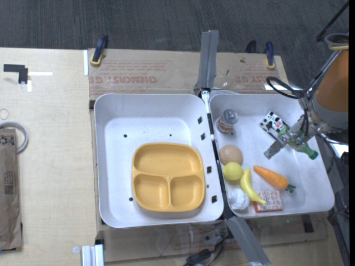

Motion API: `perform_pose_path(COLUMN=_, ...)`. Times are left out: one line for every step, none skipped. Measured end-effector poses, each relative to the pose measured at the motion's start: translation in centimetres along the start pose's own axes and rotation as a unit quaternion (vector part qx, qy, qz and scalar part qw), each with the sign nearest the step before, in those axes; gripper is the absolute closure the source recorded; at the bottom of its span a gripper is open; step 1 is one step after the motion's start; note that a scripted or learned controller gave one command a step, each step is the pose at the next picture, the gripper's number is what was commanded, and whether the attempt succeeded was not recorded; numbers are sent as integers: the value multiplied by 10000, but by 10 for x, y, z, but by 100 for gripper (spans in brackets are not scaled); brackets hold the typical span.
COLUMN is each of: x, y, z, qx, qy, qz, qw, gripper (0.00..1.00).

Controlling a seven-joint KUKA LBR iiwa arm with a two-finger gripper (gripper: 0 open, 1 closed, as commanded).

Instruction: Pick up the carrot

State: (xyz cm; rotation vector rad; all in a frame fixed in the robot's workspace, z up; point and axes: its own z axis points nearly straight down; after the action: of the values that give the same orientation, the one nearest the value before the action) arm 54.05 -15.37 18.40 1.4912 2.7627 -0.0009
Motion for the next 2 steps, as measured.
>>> perform_pose_path(x=29, y=-31, z=91, qx=-14, qy=-9, qz=-1565, qw=9877, gripper=0)
perform_pose_path(x=26, y=-29, z=80, qx=-42, qy=-52, qz=-1553, qw=9878, gripper=100)
